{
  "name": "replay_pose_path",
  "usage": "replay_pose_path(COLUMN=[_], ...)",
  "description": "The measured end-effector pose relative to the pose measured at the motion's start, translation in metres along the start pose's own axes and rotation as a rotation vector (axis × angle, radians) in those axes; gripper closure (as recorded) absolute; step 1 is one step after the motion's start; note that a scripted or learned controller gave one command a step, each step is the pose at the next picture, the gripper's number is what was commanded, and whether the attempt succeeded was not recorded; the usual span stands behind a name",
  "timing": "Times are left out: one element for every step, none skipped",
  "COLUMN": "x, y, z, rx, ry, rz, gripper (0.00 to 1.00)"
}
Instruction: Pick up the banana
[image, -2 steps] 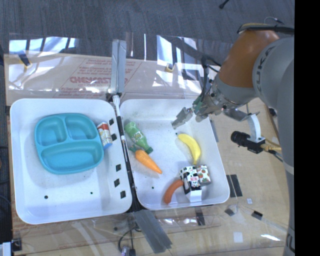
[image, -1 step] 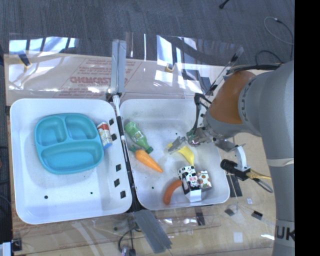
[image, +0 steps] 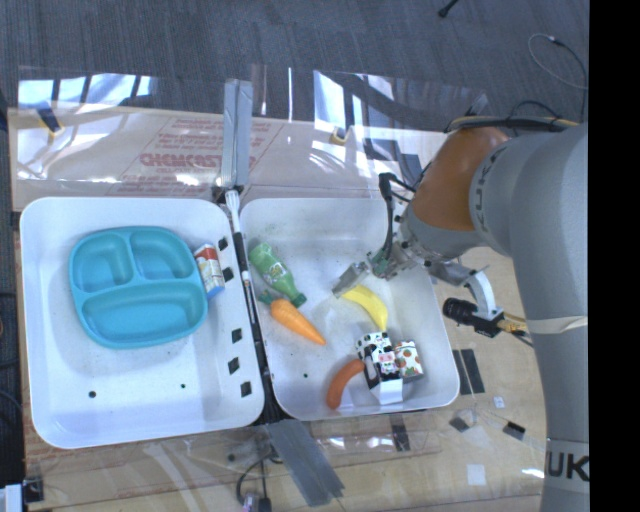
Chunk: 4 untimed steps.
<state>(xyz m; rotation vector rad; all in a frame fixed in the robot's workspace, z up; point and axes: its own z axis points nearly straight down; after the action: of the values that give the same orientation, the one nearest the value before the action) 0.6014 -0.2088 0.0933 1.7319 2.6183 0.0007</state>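
The yellow banana (image: 366, 304) lies in the right bin (image: 300, 215), toward its right side. My gripper (image: 352, 279) hangs just above the banana's upper left end, reaching in from the right. The fingers (image: 347, 279) look spread and nothing sits between them. The grey arm with its orange band (image: 455, 185) covers the bin's upper right corner.
In the right bin are a green bottle (image: 274, 270), a carrot (image: 297, 321), an orange sausage (image: 343, 384) and a cow-patterned carton (image: 390, 364). The left bin (image: 60, 400) holds a blue divided plate (image: 135, 283) and a small can (image: 209, 269).
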Motion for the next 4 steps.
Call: replay_pose_path(x=[-0.021,0.039,0.057,0.042], y=[0.053,0.003,-0.034,-0.045], z=[0.0,0.001,-0.025,0.002], rx=[0.001,0.004,0.007,0.006], ry=[0.001,0.003,0.004,0.004], rz=[0.154,0.17,0.385,0.376], gripper=[0.0,0.0,0.0,0.0])
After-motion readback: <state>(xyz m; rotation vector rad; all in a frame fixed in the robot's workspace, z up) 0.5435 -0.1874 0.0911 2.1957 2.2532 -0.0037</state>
